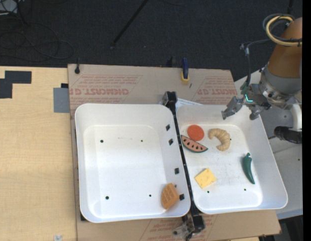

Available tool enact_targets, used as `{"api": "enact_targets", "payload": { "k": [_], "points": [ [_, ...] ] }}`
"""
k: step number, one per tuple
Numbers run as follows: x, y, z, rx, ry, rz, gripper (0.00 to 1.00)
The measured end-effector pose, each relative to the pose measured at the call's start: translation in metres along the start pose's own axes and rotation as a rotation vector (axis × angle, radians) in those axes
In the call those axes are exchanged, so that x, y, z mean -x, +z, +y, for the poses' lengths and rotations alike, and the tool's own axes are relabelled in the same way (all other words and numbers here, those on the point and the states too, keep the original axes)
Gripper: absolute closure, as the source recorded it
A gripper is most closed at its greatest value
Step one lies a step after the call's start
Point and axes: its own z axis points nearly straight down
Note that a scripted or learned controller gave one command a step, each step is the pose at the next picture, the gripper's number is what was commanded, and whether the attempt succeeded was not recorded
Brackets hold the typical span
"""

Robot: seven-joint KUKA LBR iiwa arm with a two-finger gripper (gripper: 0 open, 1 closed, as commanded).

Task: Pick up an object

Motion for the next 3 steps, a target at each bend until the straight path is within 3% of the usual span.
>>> {"api": "enact_targets", "payload": {
  "k": [1,2,3],
  "points": [
    [-0.003,0.116,0.010,-0.008,-0.004,0.002,0.00],
    [0.012,0.142,-0.046,-0.007,0.002,0.001,0.00],
    [-0.007,0.139,0.014,0.005,-0.003,0.000,0.00]
  ]
}}
